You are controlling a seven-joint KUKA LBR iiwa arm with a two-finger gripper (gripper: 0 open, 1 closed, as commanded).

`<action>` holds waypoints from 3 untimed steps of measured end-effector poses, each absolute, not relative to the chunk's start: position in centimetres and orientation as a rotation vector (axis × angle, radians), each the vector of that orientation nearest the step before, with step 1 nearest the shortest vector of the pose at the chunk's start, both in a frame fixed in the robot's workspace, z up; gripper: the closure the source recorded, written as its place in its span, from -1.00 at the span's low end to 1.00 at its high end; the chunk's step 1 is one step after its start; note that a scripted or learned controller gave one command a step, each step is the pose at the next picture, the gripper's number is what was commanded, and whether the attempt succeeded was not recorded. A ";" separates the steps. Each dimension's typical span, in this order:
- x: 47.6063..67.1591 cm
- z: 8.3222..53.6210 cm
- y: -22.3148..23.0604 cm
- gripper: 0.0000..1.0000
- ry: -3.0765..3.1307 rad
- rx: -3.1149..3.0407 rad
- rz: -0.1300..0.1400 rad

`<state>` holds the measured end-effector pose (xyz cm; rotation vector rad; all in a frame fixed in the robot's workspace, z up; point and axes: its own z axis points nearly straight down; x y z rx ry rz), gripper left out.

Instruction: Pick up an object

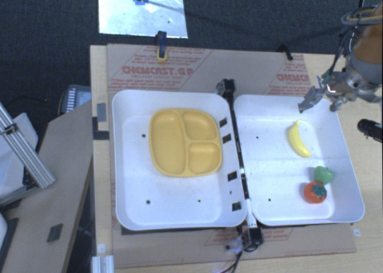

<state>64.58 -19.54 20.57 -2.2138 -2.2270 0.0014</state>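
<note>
Tool (pixel 323 99) spread, curved banana (pixel 298 139), glossy tomato (pixel 315 192)

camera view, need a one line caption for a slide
Open gripper above the right bin, near a banana, green toy and tomato; yellow divided plate in the left bin.

arm (pixel 366 56): grey, orange band | hand (pixel 323 100): grey metal fingers

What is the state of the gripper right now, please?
Gripper: jaws open, holding nothing, above the back edge of the right bin, up from the banana.
</note>
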 end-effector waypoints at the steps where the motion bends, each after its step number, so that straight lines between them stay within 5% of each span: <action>1: 65.5 15.7 -19.2 -1.00 -2.229 -2.213 0.001; 2: 66.3 10.8 -18.6 -1.00 -2.229 -2.214 0.000; 3: 66.5 12.3 -18.6 1.00 -2.235 -2.216 -0.004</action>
